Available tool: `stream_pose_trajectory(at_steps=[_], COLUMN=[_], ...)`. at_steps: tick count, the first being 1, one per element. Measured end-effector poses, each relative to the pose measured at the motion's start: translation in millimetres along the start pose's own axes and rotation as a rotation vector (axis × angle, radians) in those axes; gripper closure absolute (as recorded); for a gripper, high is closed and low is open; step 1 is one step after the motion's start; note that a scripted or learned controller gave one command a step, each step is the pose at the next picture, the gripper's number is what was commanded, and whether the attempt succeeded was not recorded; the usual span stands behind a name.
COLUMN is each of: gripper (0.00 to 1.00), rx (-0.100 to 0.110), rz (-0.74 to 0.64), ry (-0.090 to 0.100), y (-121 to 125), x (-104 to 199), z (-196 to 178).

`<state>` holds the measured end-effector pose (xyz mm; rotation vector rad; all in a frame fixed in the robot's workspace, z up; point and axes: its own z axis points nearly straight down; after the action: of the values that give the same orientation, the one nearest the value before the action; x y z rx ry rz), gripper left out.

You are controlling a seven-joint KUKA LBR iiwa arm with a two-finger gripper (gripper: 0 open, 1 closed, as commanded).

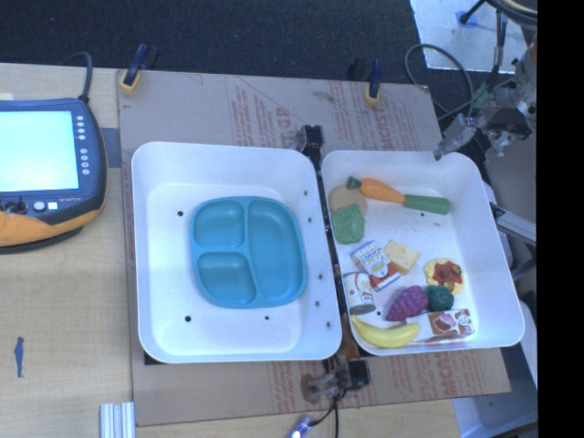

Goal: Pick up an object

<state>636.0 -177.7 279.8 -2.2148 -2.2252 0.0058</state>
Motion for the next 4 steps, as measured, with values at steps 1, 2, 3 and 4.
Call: stream_pose_trajectory(at_steps=[1,2,3,4], gripper=[0.00,0.00,1.00,1.00], rx=[0.003,0.002,0.002,-0.002], rz=[0.000,0.000,-0.002,0.001], ry=[0.001,0.001,0.000,0.001], y=[-100.9,-122.9,-122.3,-88.0], x=[60.8,83.3,82.0,82.4], z=[74.0,175.7,165.1,79.5])
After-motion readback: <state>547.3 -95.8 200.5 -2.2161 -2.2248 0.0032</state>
